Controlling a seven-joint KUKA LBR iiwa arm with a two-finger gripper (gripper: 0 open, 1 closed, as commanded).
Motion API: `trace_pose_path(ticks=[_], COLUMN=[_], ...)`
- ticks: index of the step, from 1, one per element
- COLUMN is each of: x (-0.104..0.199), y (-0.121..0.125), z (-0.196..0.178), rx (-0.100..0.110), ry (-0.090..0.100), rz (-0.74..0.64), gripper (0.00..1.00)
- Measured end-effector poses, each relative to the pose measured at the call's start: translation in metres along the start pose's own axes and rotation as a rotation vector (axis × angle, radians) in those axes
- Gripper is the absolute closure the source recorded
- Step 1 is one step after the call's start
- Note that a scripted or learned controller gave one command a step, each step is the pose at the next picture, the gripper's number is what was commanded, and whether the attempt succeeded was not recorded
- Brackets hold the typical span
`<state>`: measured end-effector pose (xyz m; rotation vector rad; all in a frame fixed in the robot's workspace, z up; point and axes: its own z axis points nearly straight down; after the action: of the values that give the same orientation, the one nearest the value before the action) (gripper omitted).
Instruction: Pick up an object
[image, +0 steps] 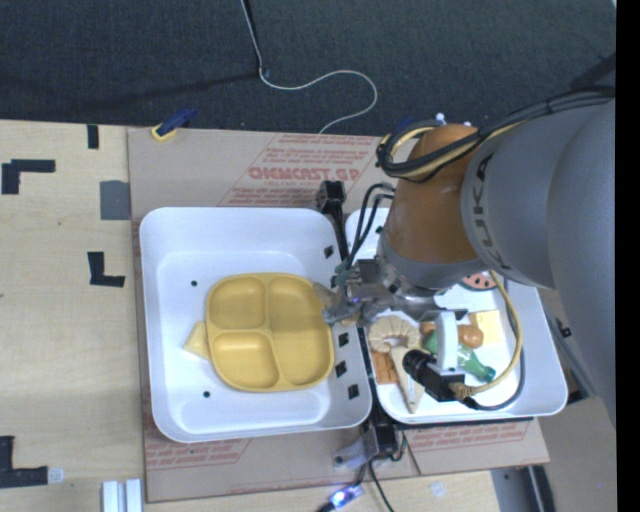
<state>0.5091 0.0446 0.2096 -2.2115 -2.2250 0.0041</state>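
- Nearest: right bin, packed w/ small stuff: a pale cone, a green toy, a tan ridged piece and a yellow block. The arm covers much of this bin, so the rest is hidden.
- Left bin, beside it and touching along the shared wall, holds one big yellow plate w/ four compartments, all bare. It lies flat, toward the bin's right half. A yellow corner pokes out from under its left edge; can't say what it is.
- Claw sits over the shared wall, right at the plate's right rim. Can't tell if it's spread or pressed together, and nothing is visibly pinched.
- Step, as I read it: approach/reach phase, no pick made yet. Likeliest target is the plate, since it's the closest thing to the claw.
- Next move prob. needs the claw to come down square on the rim. The rim is thin and the plate lies flat, so a slip is easy. The bin wall is also very close and could block it.
- Arm comes in from the right, above the right bin.
- Farthest: both bins rest on a cardboard sheet on the desk.
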Motion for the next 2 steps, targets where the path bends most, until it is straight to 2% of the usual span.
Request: trace_pose_path(ticks=[1, 2], x=[0.035, 0.037], y=[-0.022, -0.018], z=[-0.005, -0.025], rx=[0.000, -0.003], ry=[0.000, -0.001], rz=[0.001, 0.004], gripper=[1.00, 1.00])
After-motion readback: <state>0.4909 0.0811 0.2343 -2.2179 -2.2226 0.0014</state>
